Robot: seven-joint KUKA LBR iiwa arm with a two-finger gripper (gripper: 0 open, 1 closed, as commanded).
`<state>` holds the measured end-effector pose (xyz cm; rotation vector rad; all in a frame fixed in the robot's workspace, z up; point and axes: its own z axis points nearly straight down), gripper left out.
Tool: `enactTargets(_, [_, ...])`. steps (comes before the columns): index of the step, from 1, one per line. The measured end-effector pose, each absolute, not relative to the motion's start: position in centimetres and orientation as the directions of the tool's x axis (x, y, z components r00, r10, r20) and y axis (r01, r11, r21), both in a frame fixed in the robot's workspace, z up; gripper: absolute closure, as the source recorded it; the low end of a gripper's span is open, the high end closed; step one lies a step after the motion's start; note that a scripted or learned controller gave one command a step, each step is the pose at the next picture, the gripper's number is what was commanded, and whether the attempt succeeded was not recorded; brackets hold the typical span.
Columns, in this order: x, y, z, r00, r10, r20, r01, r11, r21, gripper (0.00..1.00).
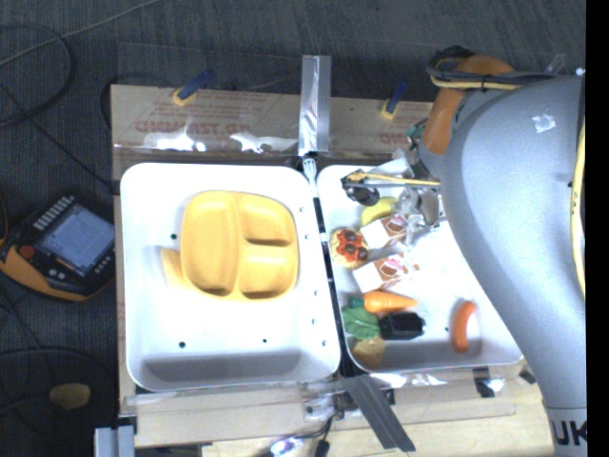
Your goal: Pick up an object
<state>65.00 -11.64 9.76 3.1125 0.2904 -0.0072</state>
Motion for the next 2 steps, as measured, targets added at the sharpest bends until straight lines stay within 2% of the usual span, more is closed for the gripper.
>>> enactTargets(1, [63.4,-10.4,9.8,0.98,0.198,0.019,0.197,-0.98,0.019,1.0])
enactTargets(2, [65.6,-11.0,9.9,0.98,0.195,-0.026,0.195,-0.981,-0.012,1.0])
